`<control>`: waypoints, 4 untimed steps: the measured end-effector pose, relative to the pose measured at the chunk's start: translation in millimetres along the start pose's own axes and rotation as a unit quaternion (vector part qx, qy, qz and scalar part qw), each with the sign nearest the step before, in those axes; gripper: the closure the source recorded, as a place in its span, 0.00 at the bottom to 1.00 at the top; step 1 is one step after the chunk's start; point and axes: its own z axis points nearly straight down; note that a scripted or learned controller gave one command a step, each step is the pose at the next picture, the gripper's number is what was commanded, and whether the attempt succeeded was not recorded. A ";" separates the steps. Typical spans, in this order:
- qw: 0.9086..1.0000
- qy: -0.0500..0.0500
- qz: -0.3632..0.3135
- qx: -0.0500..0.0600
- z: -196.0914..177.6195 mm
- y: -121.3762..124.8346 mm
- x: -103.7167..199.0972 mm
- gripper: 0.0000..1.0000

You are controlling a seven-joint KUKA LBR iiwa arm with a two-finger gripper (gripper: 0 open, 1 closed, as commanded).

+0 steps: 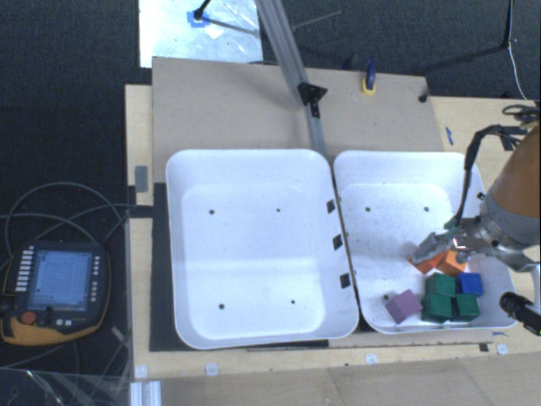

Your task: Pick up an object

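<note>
Arm comes in from the right edge, tool [435,248] low inside the right bin [380,176], sitting just over the orange block [439,263] at the near-right part of that bin. Can't tell whether the tool is apart, together, or clamped on anything; the tip is a grey blur against the orange piece, and nothing is clearly seen between it. Objects are all bunched in the right bin's near-right corner: orange block touching or under the tool tip, blue cube [470,284] just beside it toward the near side, green blocks [444,299] clustered against the blue one, purple block [403,305] a bit to their left, slightly apart, near the front wall. Left bin [254,172] sits flush against the right one on the counter [254,100]. A grey pole [287,49] runs diagonally from the top of frame down to the seam between the bins. Teach pendant [55,290] lies off the counter on the left, cables looped around it.
</note>
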 end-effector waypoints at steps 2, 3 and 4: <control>1.000 -0.001 -0.001 -0.004 31.1 9.2 0.2 1.00; 1.000 -0.002 -0.001 -0.007 -32.8 15.0 -1.6 1.00; 1.000 -0.002 -0.002 -0.006 -87.1 17.2 -2.0 1.00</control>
